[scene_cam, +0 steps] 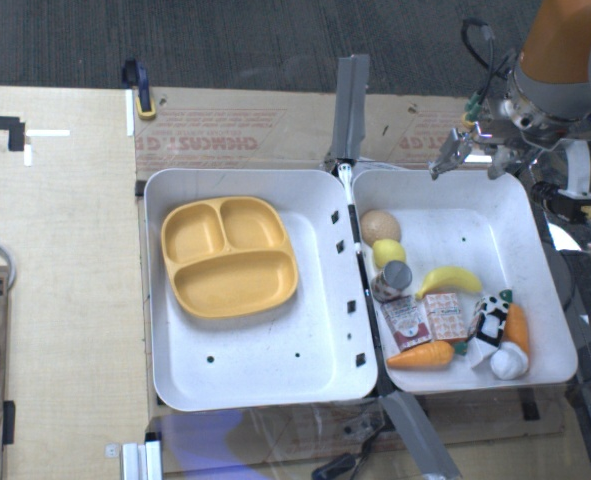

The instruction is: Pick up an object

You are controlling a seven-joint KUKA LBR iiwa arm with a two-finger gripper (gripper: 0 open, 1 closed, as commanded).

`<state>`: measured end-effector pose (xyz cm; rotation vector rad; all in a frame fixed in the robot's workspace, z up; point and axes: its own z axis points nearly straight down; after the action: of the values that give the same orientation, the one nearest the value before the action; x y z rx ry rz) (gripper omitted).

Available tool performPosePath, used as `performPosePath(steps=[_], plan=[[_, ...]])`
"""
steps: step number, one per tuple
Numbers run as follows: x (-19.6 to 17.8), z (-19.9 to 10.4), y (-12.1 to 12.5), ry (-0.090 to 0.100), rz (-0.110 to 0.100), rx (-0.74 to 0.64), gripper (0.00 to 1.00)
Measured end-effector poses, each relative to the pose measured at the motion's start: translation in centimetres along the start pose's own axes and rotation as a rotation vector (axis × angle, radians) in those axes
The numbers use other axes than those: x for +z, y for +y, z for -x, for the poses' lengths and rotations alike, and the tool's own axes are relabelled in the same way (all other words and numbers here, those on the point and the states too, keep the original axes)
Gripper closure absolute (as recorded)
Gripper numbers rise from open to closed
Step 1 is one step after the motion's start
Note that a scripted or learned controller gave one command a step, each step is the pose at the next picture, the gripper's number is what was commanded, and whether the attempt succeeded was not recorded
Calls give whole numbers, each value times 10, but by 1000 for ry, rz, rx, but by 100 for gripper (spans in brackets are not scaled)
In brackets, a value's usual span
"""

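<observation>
Well below the tool [472,153], a banana [449,280].

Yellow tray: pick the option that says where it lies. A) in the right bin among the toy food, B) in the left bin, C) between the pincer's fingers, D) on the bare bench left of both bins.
B: the yellow tray lies flat in the left bin, while the banana and carrot sit in the right bin.
</observation>
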<state>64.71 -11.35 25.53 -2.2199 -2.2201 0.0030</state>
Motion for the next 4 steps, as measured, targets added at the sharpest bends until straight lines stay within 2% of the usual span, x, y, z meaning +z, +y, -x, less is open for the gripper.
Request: performPosePath(steps=[1,2,3,4], plan=[[129,-14,-39,0,-1,-82,0],[165,3,-105,0,0,-170,0],[164,-16,-159,1,2,-114,0],[156,-14,-158,1,1,-109,100]])
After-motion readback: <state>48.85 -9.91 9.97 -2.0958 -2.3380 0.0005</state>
